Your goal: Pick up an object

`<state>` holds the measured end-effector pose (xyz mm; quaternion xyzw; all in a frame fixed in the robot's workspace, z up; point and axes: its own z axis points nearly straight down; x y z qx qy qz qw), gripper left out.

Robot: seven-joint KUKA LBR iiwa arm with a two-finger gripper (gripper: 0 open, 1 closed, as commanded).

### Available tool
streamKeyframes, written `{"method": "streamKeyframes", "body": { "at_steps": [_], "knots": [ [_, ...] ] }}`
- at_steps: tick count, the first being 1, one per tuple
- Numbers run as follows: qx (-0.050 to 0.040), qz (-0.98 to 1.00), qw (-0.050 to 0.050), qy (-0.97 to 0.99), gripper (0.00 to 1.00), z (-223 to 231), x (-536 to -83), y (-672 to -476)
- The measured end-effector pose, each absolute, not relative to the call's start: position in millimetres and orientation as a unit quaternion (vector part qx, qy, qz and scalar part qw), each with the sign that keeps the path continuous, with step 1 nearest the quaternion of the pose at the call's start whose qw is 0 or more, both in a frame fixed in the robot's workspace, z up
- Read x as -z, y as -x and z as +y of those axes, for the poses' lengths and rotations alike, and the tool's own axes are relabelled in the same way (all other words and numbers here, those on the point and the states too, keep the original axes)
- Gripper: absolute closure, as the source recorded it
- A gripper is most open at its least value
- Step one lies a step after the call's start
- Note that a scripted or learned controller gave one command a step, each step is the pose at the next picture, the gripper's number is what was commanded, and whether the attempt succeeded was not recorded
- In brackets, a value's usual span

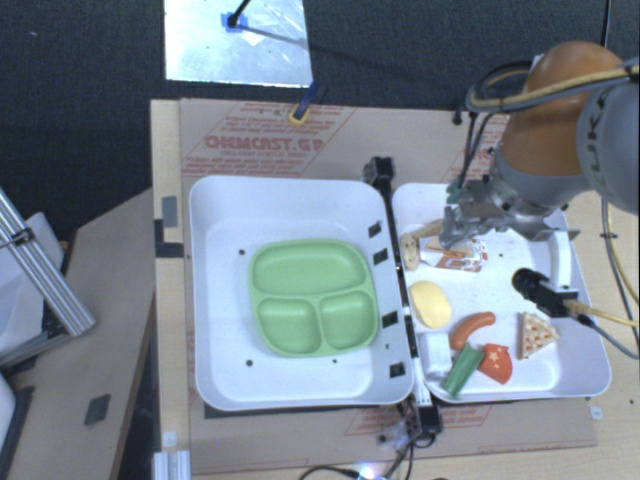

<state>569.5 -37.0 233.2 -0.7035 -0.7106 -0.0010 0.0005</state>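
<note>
Plastic packet (455,259), light, thin and slippery, lies flat at 12 o'clock in the right bin (590,373) under the gripper (458,230), best pinched at an edge; gripper state cannot be told.

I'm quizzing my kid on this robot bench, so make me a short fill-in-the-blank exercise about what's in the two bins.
1. The divided tray in the left bin is coloured ____.
2. The tray has ____ compartments.
3. The pizza slice lies in the ____ bin.
4. The claw hangs over the ____ bin, near the red-and-white packet.

Missing words: green; three; right; right.
</note>
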Motion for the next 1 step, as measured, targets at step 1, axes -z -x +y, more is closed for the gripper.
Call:
{"method": "streamKeyframes", "body": {
  "at_steps": [1],
  "knots": [
    [-0.0003, -0.707, 0.0, 0.707, 1.0, -50.7, -215.0, -566.7]
  ]
}}
